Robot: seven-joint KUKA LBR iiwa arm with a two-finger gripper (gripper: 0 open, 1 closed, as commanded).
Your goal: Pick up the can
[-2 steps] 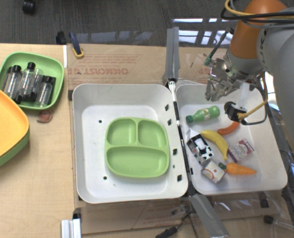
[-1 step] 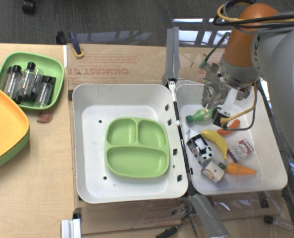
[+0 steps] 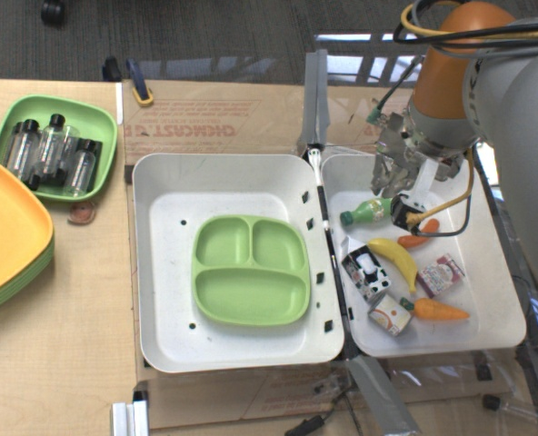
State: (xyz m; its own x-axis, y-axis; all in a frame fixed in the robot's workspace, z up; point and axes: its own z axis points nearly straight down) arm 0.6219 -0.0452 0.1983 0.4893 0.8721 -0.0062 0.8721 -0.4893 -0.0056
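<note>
1. The gripper (image 3: 398, 187) hangs over the far end of the right bin (image 3: 501, 330), just above a green bottle (image 3: 367, 213); whether the fingers are open or closed cannot be told, and nothing is plainly seen between them
2. The can (image 3: 367, 272), dark with a white label, lies on its side near the left wall of the right bin, touching the banana (image 3: 399, 260) and well clear of the gripper
3. The right bin also has one green bottle, one banana, two carrots, one (image 3: 441, 312) at the near side and one (image 3: 418, 237) beside the gripper, one pink packet (image 3: 440, 275) and one small white carton (image 3: 390, 316)
4. The left bin (image 3: 151, 271) carries one green divided plate (image 3: 250, 272)
5. On the worktop (image 3: 96, 334) to the left sit one green tray (image 3: 94, 123) with several dark-capped vials and a stack of orange plates (image 3: 10, 234)
</note>
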